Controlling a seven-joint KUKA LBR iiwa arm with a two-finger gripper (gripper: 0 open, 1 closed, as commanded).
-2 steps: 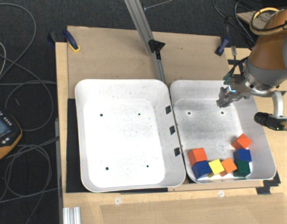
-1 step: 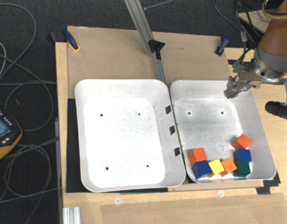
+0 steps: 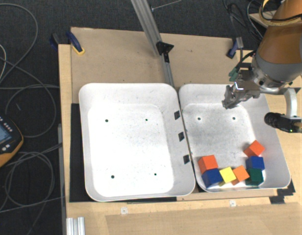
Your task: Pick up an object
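Right now my dark two-finger pincer [image 3: 231, 99] hangs over the far end of the right-hand shallow white plastic bin [image 3: 217, 126], above bare speckled floor. From this slanted view it reads as one dark lump, so I cannot tell how it is set. Nothing hangs visibly under it.

What I could pick sits well apart from me, crowded into the near corner of that bin: an orange cube [image 3: 207, 162] at the left of the cluster, a blue block [image 3: 212, 177] tucked against its near side, a yellow cube [image 3: 227, 174] just beside that, then a smaller orange block [image 3: 240, 173]. A second blue cube [image 3: 256, 163] rests on or against a green block [image 3: 254, 178], and one more orange cube [image 3: 255, 148] sits tilted at the far edge of the group. The left-hand shallow white plastic bin [image 3: 126, 141] holds none of them.

My worry is the crowding. The blocks touch or nearly touch, so a descent into the middle would likely land on a top face or wedge between two neighbours and shove them. Those along the near wall are worse still, since the curved rim leaves little room on that side and could tip the grasp. I judge the tilted orange cube the safest choice, having the most open floor around it, though its skewed faces could let it twist out of a closing grip.
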